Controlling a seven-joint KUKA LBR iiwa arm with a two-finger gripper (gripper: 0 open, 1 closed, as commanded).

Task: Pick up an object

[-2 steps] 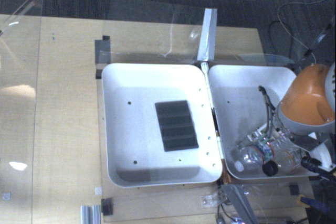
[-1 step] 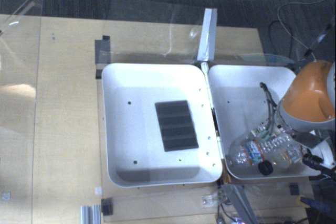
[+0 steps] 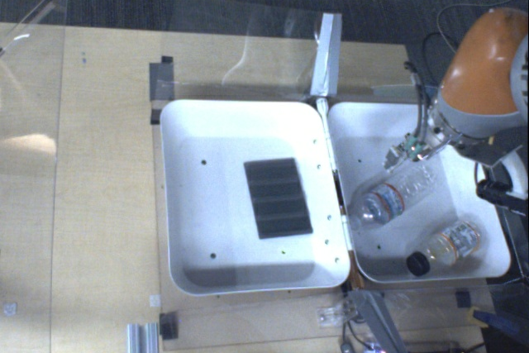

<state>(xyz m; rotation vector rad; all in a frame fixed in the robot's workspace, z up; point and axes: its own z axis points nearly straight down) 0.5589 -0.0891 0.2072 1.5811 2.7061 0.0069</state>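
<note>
End effector (image 3: 411,150) sits low in the right bin (image 3: 364,121), at the base of a clear water bottle (image 3: 395,194) lying on its side. Grip state: cannot tell. A black-capped bottle (image 3: 444,248) lies nearer the front wall. A black ribbed block (image 3: 278,197) rests flat in the left bin (image 3: 186,178), well apart.

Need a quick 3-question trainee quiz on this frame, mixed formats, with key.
1. True or false: the black ridged block lies in the right bin.
2. Which item in that bin has a black cap? A) clear bottle with blue label B) small bottle
3. Fill in: the pincer is above the ___ bin.

Key: 1 false, it lies in the left bin; 2 B; 3 right.
</note>
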